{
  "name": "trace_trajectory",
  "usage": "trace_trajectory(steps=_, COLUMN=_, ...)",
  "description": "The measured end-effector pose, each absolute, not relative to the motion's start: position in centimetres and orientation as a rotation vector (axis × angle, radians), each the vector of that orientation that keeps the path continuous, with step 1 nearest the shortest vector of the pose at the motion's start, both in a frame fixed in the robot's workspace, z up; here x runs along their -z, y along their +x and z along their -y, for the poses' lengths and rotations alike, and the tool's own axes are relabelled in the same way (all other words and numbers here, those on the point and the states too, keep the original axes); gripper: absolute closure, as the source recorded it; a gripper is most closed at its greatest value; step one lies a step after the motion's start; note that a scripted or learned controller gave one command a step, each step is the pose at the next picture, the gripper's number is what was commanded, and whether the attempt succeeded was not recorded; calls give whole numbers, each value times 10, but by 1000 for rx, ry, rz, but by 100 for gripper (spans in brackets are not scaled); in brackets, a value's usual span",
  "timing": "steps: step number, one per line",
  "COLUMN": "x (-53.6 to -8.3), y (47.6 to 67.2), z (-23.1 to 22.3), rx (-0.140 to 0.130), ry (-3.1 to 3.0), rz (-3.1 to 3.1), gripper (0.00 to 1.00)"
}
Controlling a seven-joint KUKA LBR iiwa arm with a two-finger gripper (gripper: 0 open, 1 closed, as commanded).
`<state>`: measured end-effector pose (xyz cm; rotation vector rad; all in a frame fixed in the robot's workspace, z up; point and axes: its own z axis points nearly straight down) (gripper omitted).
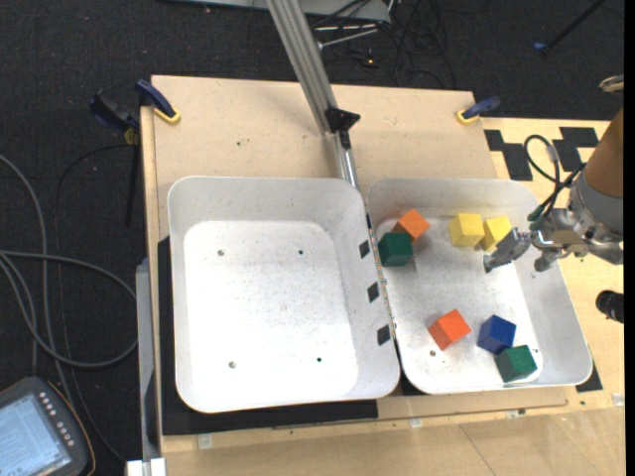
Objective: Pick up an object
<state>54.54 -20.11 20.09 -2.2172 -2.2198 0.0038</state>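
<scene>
The gripper (518,250) hangs over the right bin (566,310) — jaws apart, holding nothing (a yellow cube (498,232) just beside).

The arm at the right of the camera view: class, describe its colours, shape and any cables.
The arm is a thick grey cylinder with an orange band above. Its gripper is grey metal with short dark fingers. A black cable loops beside it.
</scene>
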Motion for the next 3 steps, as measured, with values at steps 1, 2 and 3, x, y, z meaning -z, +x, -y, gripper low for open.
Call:
trace_trajectory(steps=1, x=-203, y=546, z=201, rx=-1, ry=-2220, rz=2222, gripper=0)
trace_trajectory(steps=2, x=-157, y=538, z=200, rx=-4, ry=-2220, rz=2218, gripper=0)
trace_trajectory(steps=3, x=-101, y=537, z=189, rx=-4, ry=-2218, rz=2217, gripper=0)
